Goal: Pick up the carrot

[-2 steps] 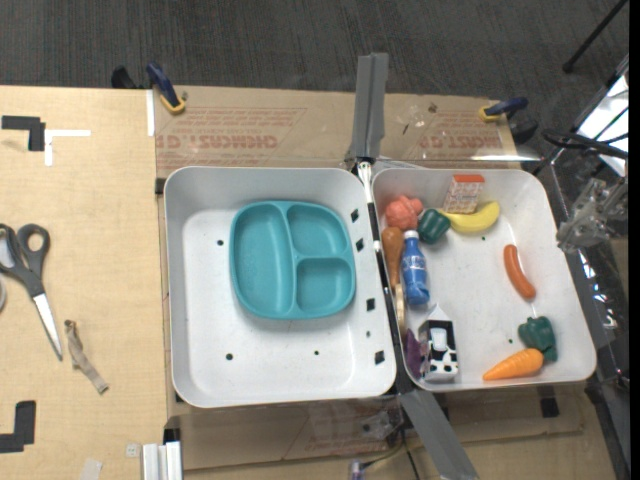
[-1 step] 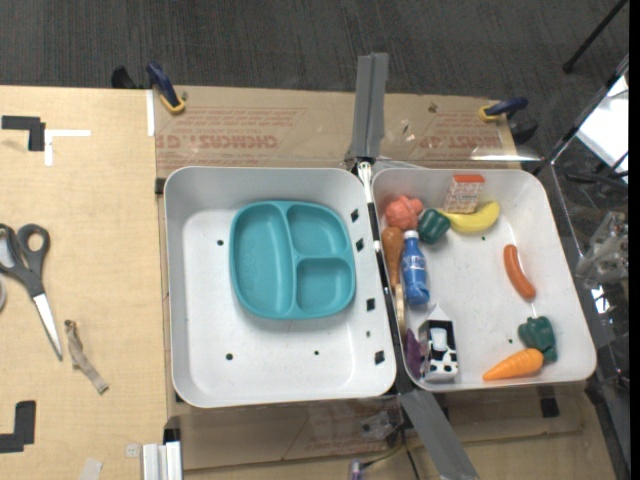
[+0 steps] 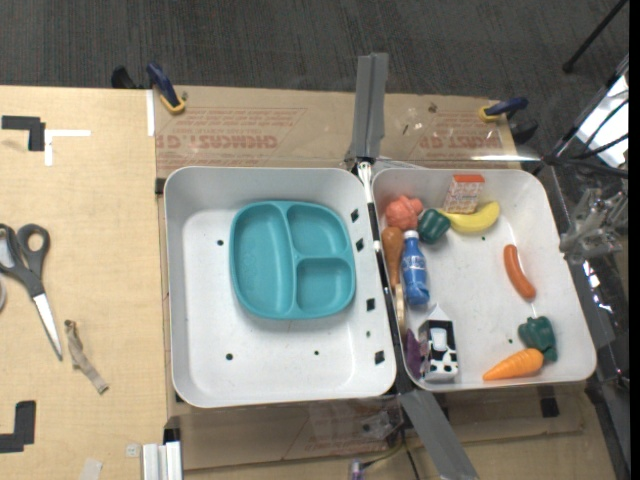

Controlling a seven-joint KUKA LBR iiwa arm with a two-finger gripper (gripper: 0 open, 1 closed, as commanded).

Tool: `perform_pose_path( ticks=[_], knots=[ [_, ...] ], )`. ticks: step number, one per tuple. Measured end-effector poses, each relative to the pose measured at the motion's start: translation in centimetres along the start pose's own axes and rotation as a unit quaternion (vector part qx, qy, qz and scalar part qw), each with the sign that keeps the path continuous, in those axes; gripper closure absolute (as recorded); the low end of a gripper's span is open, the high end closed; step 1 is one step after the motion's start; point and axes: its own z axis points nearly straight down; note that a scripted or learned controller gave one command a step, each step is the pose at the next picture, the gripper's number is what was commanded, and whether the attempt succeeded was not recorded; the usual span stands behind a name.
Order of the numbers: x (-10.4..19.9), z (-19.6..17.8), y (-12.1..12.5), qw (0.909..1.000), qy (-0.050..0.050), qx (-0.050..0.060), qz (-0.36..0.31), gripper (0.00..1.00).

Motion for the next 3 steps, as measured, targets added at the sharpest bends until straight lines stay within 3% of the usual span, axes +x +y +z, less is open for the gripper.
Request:
perform_pose_path(
  ticks=[1,2,3],
  knots=[
    [-8.9,1.1,-0.1,0.996,-0.001,0.0,-0.09,1.0],
    [-11.4,-3.6,-0.2,0.9785,-0.002,0.0,-0.206,1.0],
    [-11.9,0.9,-0.2,0.9564,-0.001,-0.001,-0.292,1.0]
  ],
)
